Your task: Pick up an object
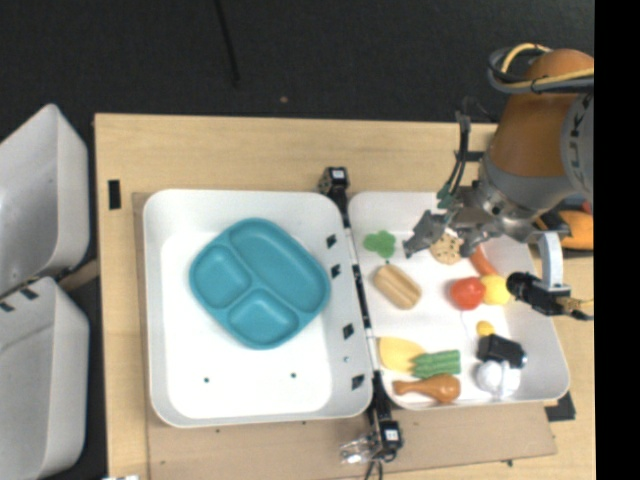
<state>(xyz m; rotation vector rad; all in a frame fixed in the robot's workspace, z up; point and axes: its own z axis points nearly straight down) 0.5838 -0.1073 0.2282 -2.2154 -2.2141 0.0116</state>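
While the arm's gripper [447,230] hangs over the right bin [556,363], its jaws spread open just above one cookie [447,249], that bin also holds one tomato [466,292], one bread roll [397,287] and one drumstick [428,390]. The left bin [165,368] carries one blue tray [260,282].

My gripper [437,230] hangs over the far edge of the right bin [548,380], beside a speckled cookie [447,249]. Nearer in that bin lie a bread roll [397,287], a tomato [466,293] and a drumstick [428,390]. The left bin [170,378] holds a blue divided plate [260,282].
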